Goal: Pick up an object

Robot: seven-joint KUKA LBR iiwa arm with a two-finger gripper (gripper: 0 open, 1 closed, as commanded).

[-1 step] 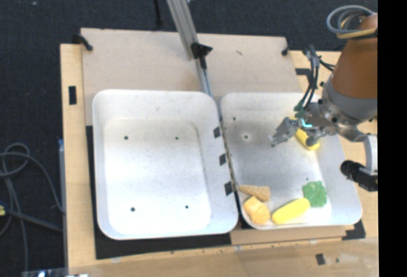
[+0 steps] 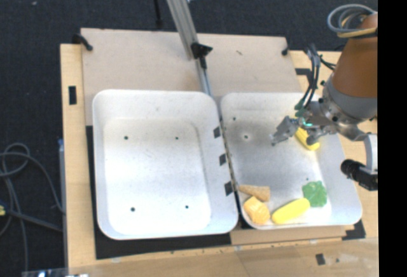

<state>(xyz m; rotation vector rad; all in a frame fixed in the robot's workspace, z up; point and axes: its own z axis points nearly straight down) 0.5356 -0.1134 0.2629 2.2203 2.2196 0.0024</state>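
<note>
Nearest the camera, along the near rim of the right-hand shallow white plastic bin (image 2: 331, 215), we counted four loose pieces: a tan wedge-shaped block (image 2: 255, 192), an orange-yellow chunky block (image 2: 256, 211), a smooth yellow oblong like a small banana (image 2: 290, 210) and a crinkled green leafy piece (image 2: 314, 194). All four lay below and well apart from the grey two-finger gripper (image 2: 294, 128).

Farther back, a fifth piece, a small bright yellow object (image 2: 310, 138), sat just at the gripper's right side, touching or nearly touching it. We could not tell whether the fingers were spread or pressed together, nor whether the yellow object lay between them, so we judged no grasp confirmed. The risk we saw was a closing stroke that merely nudged the piece aside, because it sat off to one side of the gripper rather than plainly centred.

Left of the gripper stood the second white bin (image 2: 102, 142), making two bins. Beyond both, one slanted aluminium rail (image 2: 179, 6) rose from the bench.
</note>
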